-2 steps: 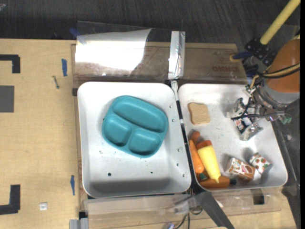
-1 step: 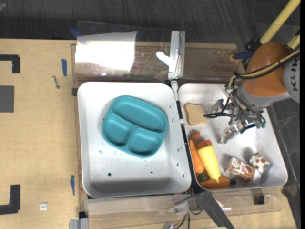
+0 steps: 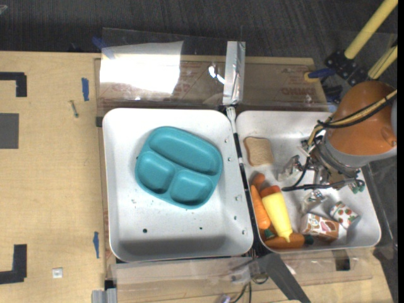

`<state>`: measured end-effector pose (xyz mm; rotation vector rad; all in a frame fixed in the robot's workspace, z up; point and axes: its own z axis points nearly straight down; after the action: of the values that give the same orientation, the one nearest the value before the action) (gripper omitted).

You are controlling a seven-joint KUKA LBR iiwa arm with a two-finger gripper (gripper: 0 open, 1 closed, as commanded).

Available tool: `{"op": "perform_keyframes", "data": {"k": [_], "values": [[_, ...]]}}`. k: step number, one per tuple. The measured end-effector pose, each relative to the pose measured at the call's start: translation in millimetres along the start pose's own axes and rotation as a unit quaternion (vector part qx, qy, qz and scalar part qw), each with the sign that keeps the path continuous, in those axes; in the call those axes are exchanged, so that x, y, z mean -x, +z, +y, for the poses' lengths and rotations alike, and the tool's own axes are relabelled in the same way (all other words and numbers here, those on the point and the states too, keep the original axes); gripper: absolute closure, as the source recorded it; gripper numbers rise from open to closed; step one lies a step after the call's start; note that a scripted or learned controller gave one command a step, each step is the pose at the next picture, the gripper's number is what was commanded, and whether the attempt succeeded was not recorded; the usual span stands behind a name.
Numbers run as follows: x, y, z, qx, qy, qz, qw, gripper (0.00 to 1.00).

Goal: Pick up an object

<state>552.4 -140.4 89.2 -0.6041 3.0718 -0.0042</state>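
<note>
The right bin (image 3: 284, 122) holds a slice of toast (image 3: 259, 150) at its back left. Along its left side lie an orange carrot (image 3: 260, 210) and a yellow corn-like piece (image 3: 278, 214), with another carrot (image 3: 287, 242) at the front. Small printed packets (image 3: 328, 223) lie at the front right. My gripper (image 3: 309, 175) hangs low over the middle of this bin, just right of the carrots and behind the packets, under the orange wrist band (image 3: 363, 128). I see nothing held in it.
The left bin (image 3: 120, 219) carries a teal divided plate (image 3: 178, 165). A clear plastic sheet (image 3: 164, 74) and a metal divider (image 3: 233, 74) stand behind the bins. Yellow poles (image 3: 375, 21) rise at the back right. Wooden bench (image 3: 44, 169) lies to the left.
</note>
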Motion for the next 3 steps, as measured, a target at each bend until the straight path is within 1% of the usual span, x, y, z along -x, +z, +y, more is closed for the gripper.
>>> {"op": "perform_keyframes", "data": {"k": [1,2,3], "values": [[5,-14,0,-0.003,-0.001,-0.006,1.0,1.0],[48,-144,-11,-0.001,0.056,-0.002,0.9984,1.0],[116,-163,17,0.001,0.06,-0.001,0.9982,1.0]]}}
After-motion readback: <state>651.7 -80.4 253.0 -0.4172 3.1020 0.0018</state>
